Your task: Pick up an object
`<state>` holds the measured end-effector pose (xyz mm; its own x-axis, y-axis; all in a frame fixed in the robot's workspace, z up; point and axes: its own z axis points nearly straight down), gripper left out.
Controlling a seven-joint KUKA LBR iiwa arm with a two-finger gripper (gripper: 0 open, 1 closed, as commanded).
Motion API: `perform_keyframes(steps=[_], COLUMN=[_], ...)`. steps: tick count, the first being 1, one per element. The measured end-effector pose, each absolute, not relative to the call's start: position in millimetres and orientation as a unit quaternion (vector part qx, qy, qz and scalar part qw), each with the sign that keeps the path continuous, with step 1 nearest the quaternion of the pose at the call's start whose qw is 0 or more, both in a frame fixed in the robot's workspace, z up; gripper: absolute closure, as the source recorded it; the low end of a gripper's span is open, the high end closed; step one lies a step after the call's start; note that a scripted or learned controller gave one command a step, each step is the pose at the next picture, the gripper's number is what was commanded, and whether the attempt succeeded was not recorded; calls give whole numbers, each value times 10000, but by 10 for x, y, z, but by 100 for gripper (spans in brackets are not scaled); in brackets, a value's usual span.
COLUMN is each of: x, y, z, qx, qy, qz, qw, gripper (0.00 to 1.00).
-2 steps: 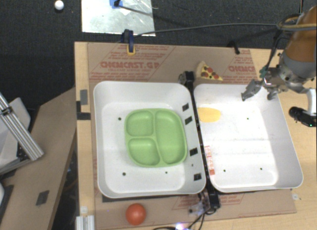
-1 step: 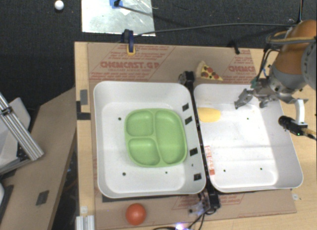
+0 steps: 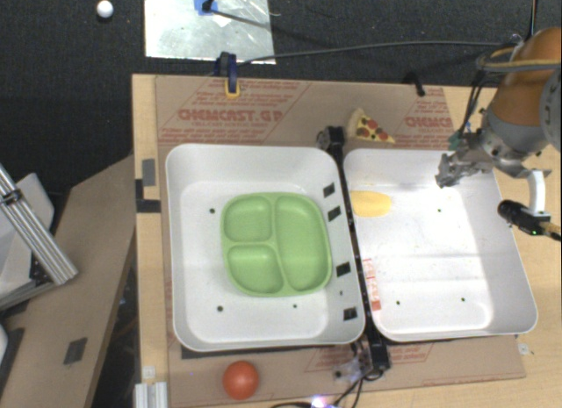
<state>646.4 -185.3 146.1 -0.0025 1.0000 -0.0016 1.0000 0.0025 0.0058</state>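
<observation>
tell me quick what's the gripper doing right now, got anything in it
Gripper: over the right bin's far edge; open or shut cannot be told, nothing visibly held.

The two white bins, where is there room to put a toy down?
The right shallow white bin has bare floor below the yellow banana-shaped piece. Its upper right is crowded by the end effector. In the left white bin, the green divided plastic tray leaves just a narrow border.
</observation>
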Motion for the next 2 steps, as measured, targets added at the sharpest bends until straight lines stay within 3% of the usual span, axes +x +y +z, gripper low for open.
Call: perform_keyframes(steps=[2], x=[6535], y=[-1890], z=[2467], qx=[7052], qy=[7090], qz=[22], qw=[38], gripper=[100])
